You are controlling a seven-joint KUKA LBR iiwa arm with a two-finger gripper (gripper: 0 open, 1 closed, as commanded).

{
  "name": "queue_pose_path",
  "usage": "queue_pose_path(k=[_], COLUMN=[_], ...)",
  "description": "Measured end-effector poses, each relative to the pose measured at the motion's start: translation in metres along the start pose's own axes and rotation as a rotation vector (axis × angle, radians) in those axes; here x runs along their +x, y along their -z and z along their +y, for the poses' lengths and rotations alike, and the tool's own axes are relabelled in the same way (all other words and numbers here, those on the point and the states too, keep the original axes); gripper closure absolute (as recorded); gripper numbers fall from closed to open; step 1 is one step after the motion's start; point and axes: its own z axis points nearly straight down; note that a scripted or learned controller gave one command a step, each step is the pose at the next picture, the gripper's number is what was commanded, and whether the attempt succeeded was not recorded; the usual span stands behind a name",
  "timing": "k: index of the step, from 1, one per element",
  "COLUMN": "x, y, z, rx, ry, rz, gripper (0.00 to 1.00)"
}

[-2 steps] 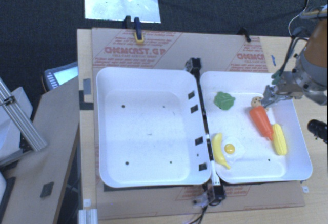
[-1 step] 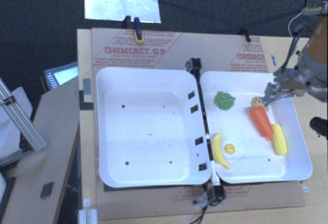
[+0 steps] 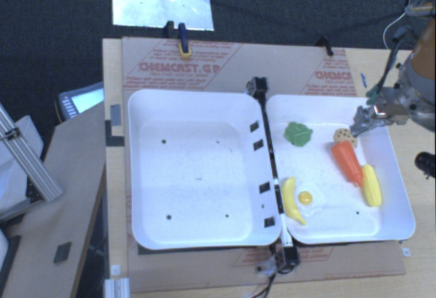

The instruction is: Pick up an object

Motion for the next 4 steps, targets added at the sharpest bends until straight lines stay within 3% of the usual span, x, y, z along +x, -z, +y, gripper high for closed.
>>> queue_pose_path(k=[4], x=[0.003], y=[0.043], z=[0.005], rx=[-0.012], ry=[0.027], rz=[0.001], gripper=[1.00])
